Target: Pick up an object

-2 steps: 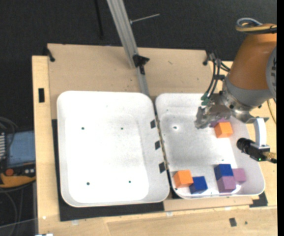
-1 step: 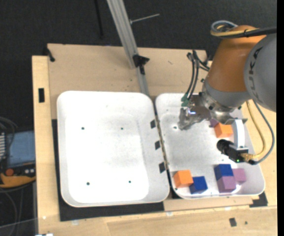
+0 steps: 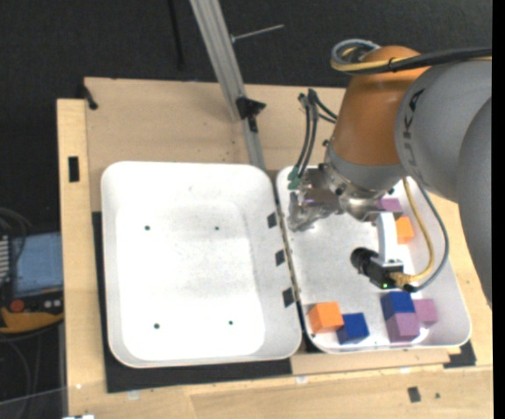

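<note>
The arm (image 3: pixel 427 94) is hunched over the right bin (image 3: pixel 322 260), jaws (image 3: pixel 303 209) down low at its upper left corner, right against the wall shared with the left bin (image 3: pixel 183 260). Whether they're released or clenched, I cannot tell; the wrist hides that, and nothing is seen between them.

The pickings all lie away from the jaws. Below them, along the near rim, sit an orange block (image 3: pixel 326 316) and a blue block (image 3: pixel 354 327), touching. Further right, a second blue block (image 3: pixel 398 305) and two purple blocks (image 3: pixel 413 319) are huddled together. To the jaws' right, an orange piece (image 3: pixel 404 229) lies near the wrist.

Best call, I'd say: lift clear of the wall, go for the orange block, the one with open floor around it, come down square, and straddle the sides not touching the blue one.
</note>
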Motion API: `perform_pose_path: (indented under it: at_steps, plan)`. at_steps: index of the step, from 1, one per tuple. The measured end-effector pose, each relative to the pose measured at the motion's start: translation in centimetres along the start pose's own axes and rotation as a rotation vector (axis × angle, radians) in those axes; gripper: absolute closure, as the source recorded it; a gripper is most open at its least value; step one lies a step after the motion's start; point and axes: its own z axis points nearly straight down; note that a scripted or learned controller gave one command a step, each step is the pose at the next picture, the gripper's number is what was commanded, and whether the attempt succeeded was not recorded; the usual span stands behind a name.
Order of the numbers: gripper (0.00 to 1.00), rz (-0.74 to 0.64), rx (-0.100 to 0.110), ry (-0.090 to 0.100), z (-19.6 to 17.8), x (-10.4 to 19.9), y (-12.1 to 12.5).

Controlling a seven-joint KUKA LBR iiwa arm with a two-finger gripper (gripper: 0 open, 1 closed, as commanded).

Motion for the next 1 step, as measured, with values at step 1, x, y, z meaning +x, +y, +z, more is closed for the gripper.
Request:
perform_pose_path:
  at_steps: [1]
  plan:
    - [1.0, -0.003, -0.003, 0.002, -0.25, 6.18, -0.02]
